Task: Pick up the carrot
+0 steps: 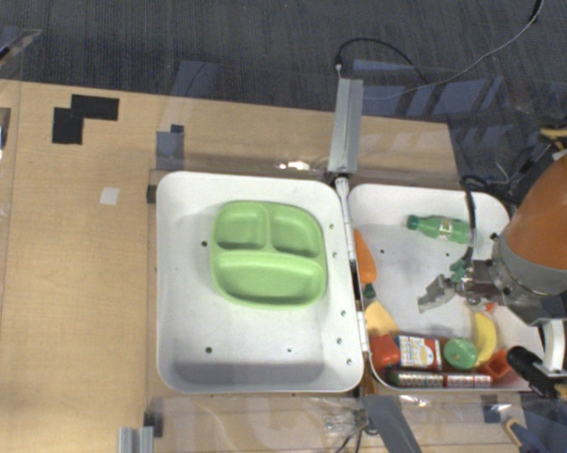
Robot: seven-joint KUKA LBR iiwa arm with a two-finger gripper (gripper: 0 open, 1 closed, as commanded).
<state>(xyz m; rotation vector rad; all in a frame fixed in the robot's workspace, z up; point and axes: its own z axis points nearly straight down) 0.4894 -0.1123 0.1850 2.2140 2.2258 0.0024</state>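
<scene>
Camera view, looking down at a slant, has the gripper (437, 294) low over the middle of the right bin (397, 209), reaching in from the right under the grey wrist and its orange band. Its two fingers stand apart with nothing between them — bare white floor shows beneath.

Open floor lies to the gripper's left and above it. Below and to its right things crowd along the bin's near edge: a banana (485, 335), a green round piece (461, 352), a red ketchup bottle (409, 351) lying on its side, and a yellow piece (379, 318) at the lower left.

Above the gripper a green bottle (440, 227) lies on its side near the far wall.

The carrot (364, 257) lies well left of the gripper — close along the bin's left wall, lengthwise with that wall, beside the divide between the bins.

Across the divide, the left bin (184, 357) holds a green divided plate (267, 253) with bare floor all round it.
</scene>
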